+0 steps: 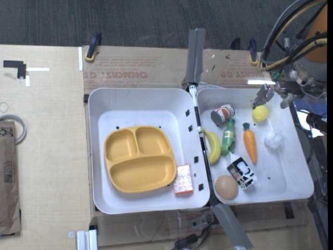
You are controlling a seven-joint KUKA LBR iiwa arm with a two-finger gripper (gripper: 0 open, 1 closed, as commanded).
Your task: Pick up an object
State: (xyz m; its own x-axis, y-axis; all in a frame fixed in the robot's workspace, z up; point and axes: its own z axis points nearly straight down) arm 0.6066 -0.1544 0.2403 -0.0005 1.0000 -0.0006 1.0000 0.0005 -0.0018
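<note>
Hanging over the upper right corner of the right bin (291,189), the claw (264,95) sits at the end of the grey arm (302,82), which comes in from the right edge of the frame under a bundle of black and yellow cables (291,25). Whether the claw is open or closed cannot be told at this size. A yellow lemon (260,113) lies directly below it in the frame, very close to its tip, but nothing can be seen held by it.

Left of the lemon lies a small can (223,113) on its side. Below that sit a green bottle (228,137) and a carrot (250,144), with a banana (211,145) along the bin's left wall. A white crumpled lump (272,139) rests right of the carrot. Toward the lower edge are a black and white carton (242,173) and a tan egg-shaped thing (226,187).

Across the divider, the left bin (99,139) holds a yellow divided plate (140,159) and a small orange and white box (183,180) touching its lower right corner.

Both bins rest on brown cardboard (135,66) with red print, clipped at the top by blue clamps (93,45). A pale wooden bench (41,103) fills the left of the frame, bearing a brown paper bag (8,176) at its left edge. Dark grey carpet (130,9) runs along the top.
</note>
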